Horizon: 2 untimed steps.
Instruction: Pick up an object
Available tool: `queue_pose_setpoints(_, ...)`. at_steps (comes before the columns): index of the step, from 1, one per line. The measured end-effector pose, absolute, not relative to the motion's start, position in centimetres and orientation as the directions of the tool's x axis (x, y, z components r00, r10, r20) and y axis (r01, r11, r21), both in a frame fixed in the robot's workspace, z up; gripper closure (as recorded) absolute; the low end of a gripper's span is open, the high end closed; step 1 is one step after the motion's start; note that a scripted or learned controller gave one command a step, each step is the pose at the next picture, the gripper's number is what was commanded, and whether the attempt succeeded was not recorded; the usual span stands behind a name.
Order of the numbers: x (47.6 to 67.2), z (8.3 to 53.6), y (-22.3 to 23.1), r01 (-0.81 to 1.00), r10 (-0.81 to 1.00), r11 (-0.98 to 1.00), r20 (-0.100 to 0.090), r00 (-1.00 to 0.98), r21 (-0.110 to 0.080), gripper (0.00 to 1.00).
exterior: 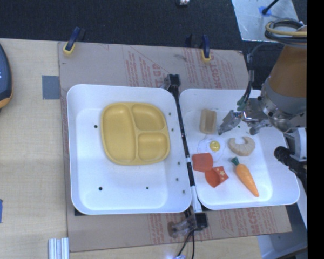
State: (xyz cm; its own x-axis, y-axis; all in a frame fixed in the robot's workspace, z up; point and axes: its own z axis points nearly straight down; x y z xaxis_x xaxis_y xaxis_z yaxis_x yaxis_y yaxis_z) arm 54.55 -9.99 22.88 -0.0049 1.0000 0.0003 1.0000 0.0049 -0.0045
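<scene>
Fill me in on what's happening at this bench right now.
A grey robot arm with an orange band reaches in from the right, its claw hanging over the right bin with nothing between its fingers. Below and around it lie a tan block, a curved beige piece, a small yellow item, two red pieces and a toy carrot. The left bin holds a yellow divided plate. Nothing is picked up yet.
</scene>
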Motion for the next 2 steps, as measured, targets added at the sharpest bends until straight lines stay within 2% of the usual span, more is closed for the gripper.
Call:
queue_pose_setpoints(1, 60.1, 19.0, -8.2, 1.000, 1.000, 0.009, -0.002, -0.009, -0.001, 0.00)
queue_pose_setpoints(2, 60.6, 13.7, -9.3, 1.000, 1.000, 0.004, -0.001, -0.004, -0.008, 0.00)
